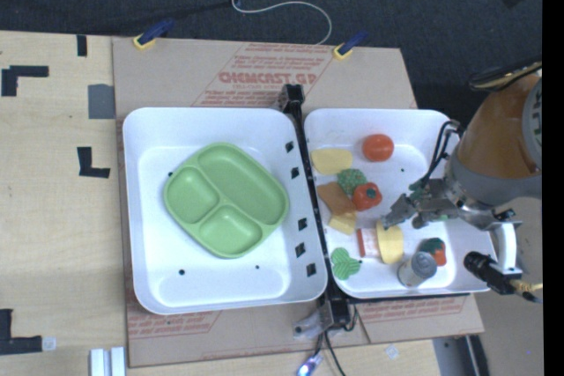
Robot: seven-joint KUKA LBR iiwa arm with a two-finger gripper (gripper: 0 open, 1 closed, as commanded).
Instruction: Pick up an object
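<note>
The right bin [401, 117] holds several toy foods: a red tomato [378, 146], a yellow wedge [331, 160], green broccoli [350, 179], a red pepper [367, 195], a brown piece [331, 196], a yellow block [389, 242], a green leafy piece [344, 261] and a grey can [413, 271]. My gripper [414, 209] hangs low over the right half of this bin. It sits just above and right of the yellow block, and right of the red pepper. I see nothing held in it.
A green divided plate [227, 199] lies in the left bin [134, 189]. A small red and green item [434, 252] sits beside the can. The grey arm with its orange band [498, 136] covers the right bin's right edge. Both bins rest on cardboard [264, 70].
</note>
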